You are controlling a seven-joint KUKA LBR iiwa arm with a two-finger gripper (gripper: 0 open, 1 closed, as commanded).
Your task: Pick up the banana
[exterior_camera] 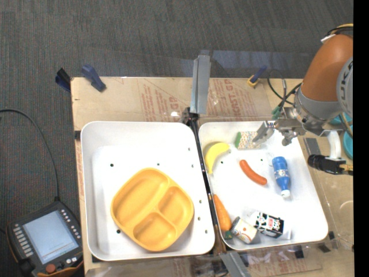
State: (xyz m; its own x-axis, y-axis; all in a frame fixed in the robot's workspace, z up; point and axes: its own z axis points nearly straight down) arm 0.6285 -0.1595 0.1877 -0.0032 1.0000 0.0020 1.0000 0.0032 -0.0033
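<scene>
The yellow banana (216,153) lies at the back left of the right bin (314,201), close to the wall between the two bins. My gripper (272,135) hangs over the back of that bin, to the right of the banana and well apart from it. Its fingers stand open with nothing between them. A small green and white speckled block (246,138) lies between the banana and the gripper.
The right bin also holds an orange sausage (253,172), a blue bottle (281,176), a carrot (221,211), a black-and-white carton (268,224) and a small toy (244,231). A yellow divided plate (153,208) lies in the left bin (98,143).
</scene>
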